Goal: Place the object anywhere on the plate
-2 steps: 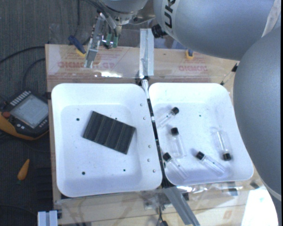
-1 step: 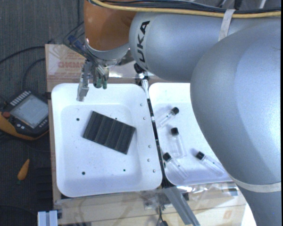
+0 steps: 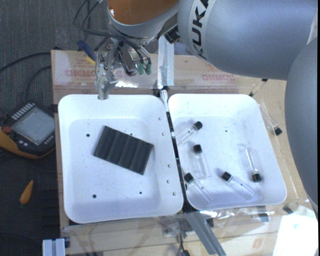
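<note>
two white bins side by side under the arm (image 3: 245, 31), which fills the upper right. the gripper (image 3: 104, 87) hangs over the far rim of the left bin (image 3: 74, 207), near its far-left corner; whether anything sits between its tips cannot be told, nor whether they are spread or pressed together. the plate (image 3: 122, 149), a dark ribbed rectangle, lies flat and slightly turned in the middle of the left bin. the right bin (image 3: 266, 116) holds five clear vials with black caps, all lying down: one (image 3: 189, 130) near the divider at the far side, one (image 3: 201, 160) below it, one (image 3: 196, 187) at the near-left, one (image 3: 233, 182) near the middle front, one (image 3: 250, 164) to the right. a pendant (image 3: 26, 129) rests on the floor to the left.
</note>
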Robot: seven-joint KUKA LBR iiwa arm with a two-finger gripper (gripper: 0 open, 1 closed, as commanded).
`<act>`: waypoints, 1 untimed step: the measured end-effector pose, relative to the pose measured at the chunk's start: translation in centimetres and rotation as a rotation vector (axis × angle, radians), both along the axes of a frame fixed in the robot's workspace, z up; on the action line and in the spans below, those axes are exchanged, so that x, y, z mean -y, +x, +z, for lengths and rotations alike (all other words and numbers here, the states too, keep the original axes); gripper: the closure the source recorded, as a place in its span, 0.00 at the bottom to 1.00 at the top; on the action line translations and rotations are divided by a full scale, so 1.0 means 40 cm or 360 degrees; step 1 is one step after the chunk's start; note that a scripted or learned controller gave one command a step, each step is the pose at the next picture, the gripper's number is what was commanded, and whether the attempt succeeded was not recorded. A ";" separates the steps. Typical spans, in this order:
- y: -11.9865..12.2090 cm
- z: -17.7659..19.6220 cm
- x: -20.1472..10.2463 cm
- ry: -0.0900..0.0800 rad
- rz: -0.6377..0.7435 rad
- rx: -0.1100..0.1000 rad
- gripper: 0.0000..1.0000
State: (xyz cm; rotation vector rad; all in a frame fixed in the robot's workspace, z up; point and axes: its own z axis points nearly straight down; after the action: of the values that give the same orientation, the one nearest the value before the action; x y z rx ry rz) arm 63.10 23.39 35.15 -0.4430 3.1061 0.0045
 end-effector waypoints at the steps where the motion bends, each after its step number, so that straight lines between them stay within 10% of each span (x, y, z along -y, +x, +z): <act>1: 0.001 0.024 -0.004 0.0008 0.0001 0.0003 1.00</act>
State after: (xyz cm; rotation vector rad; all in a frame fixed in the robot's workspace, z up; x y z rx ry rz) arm 63.14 23.55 36.10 -0.4438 3.1033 0.0118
